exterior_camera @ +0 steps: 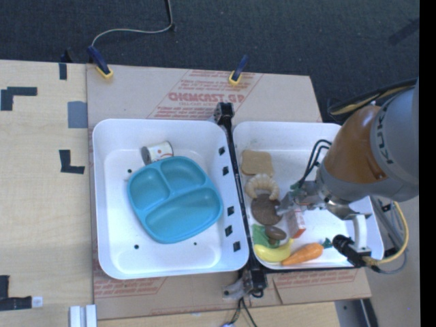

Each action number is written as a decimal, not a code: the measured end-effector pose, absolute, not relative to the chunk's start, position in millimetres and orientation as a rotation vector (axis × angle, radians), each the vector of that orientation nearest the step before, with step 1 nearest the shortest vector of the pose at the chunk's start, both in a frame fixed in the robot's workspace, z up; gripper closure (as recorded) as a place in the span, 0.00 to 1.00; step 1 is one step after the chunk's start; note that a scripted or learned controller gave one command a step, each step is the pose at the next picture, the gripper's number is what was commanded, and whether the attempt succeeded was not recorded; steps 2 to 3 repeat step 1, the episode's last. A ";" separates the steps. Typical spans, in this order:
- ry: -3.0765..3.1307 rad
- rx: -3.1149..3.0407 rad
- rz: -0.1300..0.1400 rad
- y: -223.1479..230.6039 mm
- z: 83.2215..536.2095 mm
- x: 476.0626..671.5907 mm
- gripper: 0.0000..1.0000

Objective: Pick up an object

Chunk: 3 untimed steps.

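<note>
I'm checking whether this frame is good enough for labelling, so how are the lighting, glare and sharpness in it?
Camera view: light is even and soft, shadows faint along the walls of the two shallow white bins; the white plastic looks bright, washing out detail near the rims; the blue divided plastic plate reads clearly; the whole frame is slightly soft, so the gripper and the small food toys under it blur together.

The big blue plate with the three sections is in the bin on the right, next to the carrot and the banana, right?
Not quite. The blue plate lies in the left bin, as the camera view shows, with a small can beside it. The carrot and the banana are in the right bin, across the divider from the plate.
</note>
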State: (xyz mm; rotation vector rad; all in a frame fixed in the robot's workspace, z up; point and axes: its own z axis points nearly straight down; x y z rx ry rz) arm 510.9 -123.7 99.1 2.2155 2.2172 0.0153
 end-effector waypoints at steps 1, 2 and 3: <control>2.225 2.219 0.001 -30.2 184.3 534.6 1.00; 2.225 2.219 0.001 -30.2 184.3 534.6 1.00; 2.225 2.219 0.001 -30.2 184.3 534.6 1.00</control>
